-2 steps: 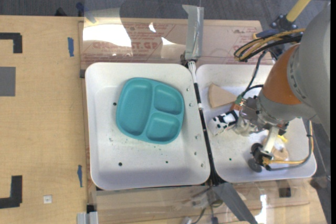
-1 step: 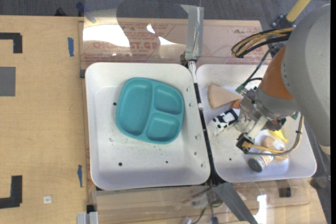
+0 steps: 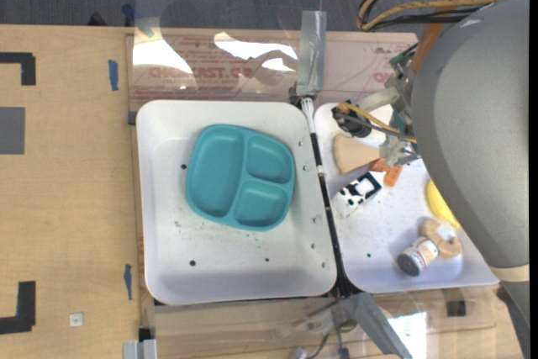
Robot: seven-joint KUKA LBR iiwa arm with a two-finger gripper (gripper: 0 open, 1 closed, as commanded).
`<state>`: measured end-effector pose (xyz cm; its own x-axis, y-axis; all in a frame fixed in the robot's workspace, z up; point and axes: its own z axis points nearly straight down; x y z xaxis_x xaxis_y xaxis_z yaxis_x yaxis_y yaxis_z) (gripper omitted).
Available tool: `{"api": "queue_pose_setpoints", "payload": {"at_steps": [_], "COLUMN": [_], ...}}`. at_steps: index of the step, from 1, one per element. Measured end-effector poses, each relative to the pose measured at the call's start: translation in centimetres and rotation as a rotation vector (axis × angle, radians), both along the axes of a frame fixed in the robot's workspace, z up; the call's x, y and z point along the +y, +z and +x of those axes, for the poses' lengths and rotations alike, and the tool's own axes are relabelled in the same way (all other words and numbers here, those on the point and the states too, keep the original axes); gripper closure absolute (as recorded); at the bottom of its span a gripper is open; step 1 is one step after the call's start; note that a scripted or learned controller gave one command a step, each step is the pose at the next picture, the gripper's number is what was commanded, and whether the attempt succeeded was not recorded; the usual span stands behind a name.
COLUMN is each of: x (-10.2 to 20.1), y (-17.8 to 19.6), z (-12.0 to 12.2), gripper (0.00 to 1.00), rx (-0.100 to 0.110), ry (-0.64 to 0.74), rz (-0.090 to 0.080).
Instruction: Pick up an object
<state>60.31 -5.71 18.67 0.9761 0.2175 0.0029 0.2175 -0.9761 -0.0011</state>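
From my remote seat I see the grey arm point(image 3: 483, 139) looming over the right bin point(image 3: 370, 265), covering most of its far side. Its gripper point(image 3: 402, 143) sits low near the bin's upper part, but whether it is clenched or released I cannot tell. Just beside it lie a tan wedge-shaped piece point(image 3: 353, 154), a small orange bit point(image 3: 392, 175) and a black-and-white tag block point(image 3: 360, 189). Nearer me, a small jar point(image 3: 418, 255) lies tipped by a tan lump point(image 3: 444, 237). A yellow object point(image 3: 437, 202) peeks from under the arm (mostly hidden). The left bin point(image 3: 160, 206) holds a teal divided plate point(image 3: 240, 176).
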Motion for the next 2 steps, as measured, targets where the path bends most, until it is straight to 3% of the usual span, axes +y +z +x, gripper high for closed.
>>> {"api": "queue_pose_setpoints", "payload": {"at_steps": [1,2], "x": [-6.3,-7.4], "y": [-9.8,-9.9], "z": [-3.0,-3.4], "gripper": [1.0,1.0], "rx": [-0.001,-0.001], "ry": [0.005,0.434], "rz": [-0.001,-0.001]}}
